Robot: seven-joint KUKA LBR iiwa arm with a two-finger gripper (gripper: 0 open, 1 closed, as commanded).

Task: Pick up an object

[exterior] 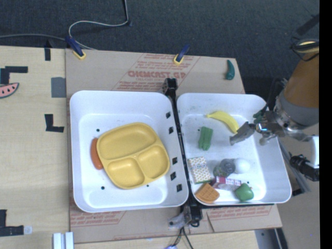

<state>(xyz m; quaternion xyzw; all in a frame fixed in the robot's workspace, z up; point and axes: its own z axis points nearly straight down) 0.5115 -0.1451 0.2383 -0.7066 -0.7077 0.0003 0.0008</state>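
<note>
Round green plastic ball [244, 192] lay untouched w/ other items; grey two-finger tool [248, 132] hung above right bin [282, 183], jaws spread, nothing held; pick not begun.

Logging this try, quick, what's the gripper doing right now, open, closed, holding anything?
Gripper: over the right bin, near the banana; open or closed cannot be told.

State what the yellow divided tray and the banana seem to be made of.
Yellow divided tray: likely moulded plastic, matte to satin, going by its uniform colour and soft rounded compartment walls. Banana: probably a plastic toy, smooth and evenly yellow, though real fruit cannot be ruled out.
</note>
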